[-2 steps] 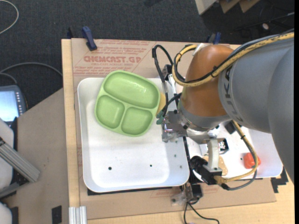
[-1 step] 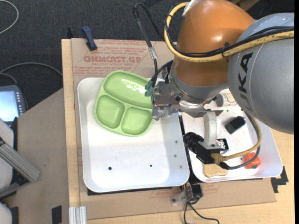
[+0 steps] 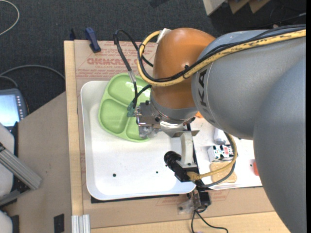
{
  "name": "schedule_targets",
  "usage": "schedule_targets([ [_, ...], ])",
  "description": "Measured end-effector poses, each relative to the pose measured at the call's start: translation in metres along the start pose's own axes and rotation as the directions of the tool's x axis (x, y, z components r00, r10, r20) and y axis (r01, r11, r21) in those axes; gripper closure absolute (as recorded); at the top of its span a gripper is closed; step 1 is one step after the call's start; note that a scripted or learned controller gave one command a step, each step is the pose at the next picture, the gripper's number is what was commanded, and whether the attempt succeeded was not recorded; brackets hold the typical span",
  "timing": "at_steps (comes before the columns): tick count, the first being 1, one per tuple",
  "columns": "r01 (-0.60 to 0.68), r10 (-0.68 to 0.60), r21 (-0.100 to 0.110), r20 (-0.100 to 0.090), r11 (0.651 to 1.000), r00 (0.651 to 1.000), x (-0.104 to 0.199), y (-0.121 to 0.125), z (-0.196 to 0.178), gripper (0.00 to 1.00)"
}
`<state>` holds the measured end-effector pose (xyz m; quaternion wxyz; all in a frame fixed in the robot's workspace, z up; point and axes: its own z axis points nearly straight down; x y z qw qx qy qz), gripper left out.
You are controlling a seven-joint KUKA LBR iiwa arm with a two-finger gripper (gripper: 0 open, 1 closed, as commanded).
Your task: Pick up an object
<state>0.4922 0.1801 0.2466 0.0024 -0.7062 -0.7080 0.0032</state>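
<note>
A lime-green, moulded plastic plate with shallow compartments [image 3: 118, 109] lay in the far left part of the left-hand shallow white bin [image 3: 121, 181], its near right edge passing under the robot's wrist. The gripper [image 3: 145, 123] hung directly over that edge, touching or just above it; which could not be told. The orange-banded wrist covered most of the gripper, so whether it was open or closed could not be made out, and nothing could be seen held in it.

Red print on the brown cardboard sheet [image 3: 99, 61] beyond the bin read "CHEMCA", with the rest crossed by cables and hidden by the arm. A blue clamp [image 3: 92, 39] sat at the cardboard's far edge.

The grey arm hid most of the right-hand white bin [image 3: 241, 176]. A small white and red object [image 3: 221, 152] lay there, too small to identify.
</note>
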Motion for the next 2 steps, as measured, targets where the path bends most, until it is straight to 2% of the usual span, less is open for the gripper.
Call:
schedule_targets([
  [2, -0.001, 0.001, -0.007, -0.001, 1.000, 1.000, -0.0008, 0.0006, -0.0242, 1.00],
])
